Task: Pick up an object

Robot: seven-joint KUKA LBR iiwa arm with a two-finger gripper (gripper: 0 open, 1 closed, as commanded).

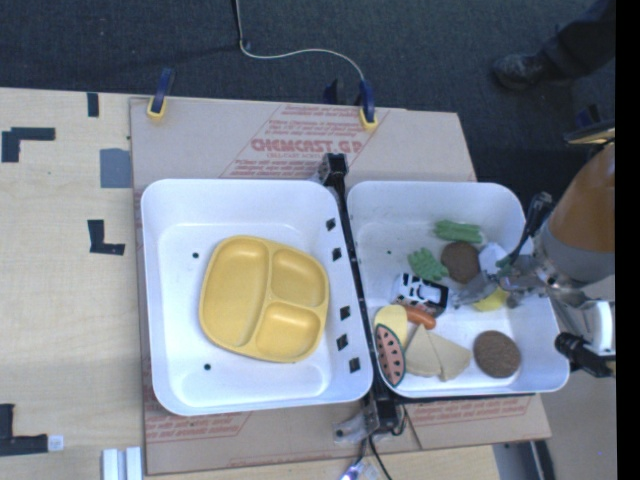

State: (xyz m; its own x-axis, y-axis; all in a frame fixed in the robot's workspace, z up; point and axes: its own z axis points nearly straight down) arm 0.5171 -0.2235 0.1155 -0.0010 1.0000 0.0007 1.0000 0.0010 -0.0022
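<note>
Red printed lettering reading "CHEMCAST GP" on the brown cardboard sheet [300, 143] behind the two white bins, smaller red print lines around it were too blurred to read

Two white bins are sitting side by side on a cardboard sheet [300, 143] covering the surface [60, 268]. The left bin [160, 268] is carrying a yellow divided tray [264, 297]. The right bin [500, 203] is holding a green piece [458, 232], a second green piece [428, 265], a brown disc [461, 261], another brown disc [496, 353], a black-and-white item [420, 291], a watermelon slice [389, 354] and a pale wedge [438, 356]. The arm [585, 223] is reaching in from the right, its claw [492, 286] hanging low just beside the upper brown disc.
</note>
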